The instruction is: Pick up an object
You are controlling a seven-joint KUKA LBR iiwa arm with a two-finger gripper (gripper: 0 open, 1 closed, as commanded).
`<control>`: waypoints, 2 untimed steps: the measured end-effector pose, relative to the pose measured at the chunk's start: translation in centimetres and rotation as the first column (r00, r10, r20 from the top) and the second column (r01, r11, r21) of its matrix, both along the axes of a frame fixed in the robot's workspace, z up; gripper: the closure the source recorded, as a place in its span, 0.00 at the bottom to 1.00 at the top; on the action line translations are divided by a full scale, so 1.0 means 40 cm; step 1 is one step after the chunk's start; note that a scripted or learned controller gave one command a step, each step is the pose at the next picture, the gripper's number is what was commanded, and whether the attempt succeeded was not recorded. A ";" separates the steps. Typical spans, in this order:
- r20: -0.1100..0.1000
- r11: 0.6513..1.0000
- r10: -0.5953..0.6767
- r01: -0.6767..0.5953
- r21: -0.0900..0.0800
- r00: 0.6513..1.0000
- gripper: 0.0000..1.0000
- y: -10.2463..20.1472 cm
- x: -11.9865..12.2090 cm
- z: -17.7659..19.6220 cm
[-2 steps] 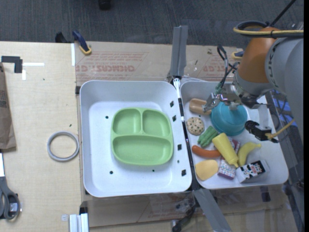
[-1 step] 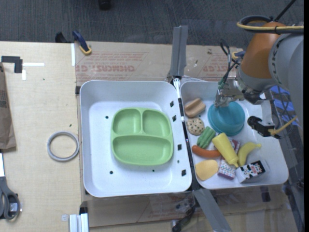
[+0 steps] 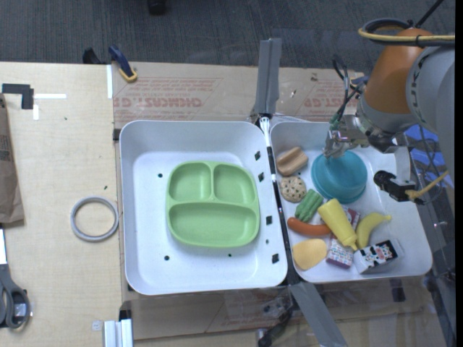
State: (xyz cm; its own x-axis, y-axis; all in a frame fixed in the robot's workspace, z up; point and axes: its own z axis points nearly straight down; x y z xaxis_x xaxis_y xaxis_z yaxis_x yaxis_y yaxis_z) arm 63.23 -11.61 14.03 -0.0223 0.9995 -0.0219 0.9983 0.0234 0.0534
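My gripper (image 3: 336,147) hovers at the blue bowl's (image 3: 340,176) upper-left rim in the right bin (image 3: 412,262); its state I cannot tell. Bowl likely light, rigid, slippery: pinch the rim.

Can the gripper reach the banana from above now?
Probably yes. The banana lies uncovered in the right bin, with only the yellow bottle close beside it. The gripper is over the blue bowl, not far away.
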 end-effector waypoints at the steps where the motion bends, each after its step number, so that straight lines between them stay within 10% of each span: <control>1: 0.000 1.000 0.000 0.000 0.000 1.000 0.00 0.000 0.000 0.000; 2: -0.024 0.999 0.051 -0.051 0.009 0.998 0.00 -0.021 0.030 -0.053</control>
